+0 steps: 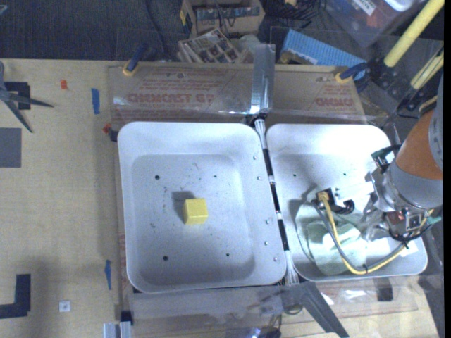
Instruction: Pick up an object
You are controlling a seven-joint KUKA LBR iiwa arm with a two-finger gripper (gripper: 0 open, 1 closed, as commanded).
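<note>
Small yellow foam cube [196, 210] sits far left of gripper [372, 225], in other bin; finger state can't tell.

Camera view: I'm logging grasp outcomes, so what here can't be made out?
- Gripper: the wrist hides its fingers.
- Pale item in the right bin: too blurred to identify, partly under the yellow cable.
- Arm: cut off by the right edge.

a yellow block [196, 211] in a white bin [141, 146]; grey arm [416, 182] banded orange.
</note>
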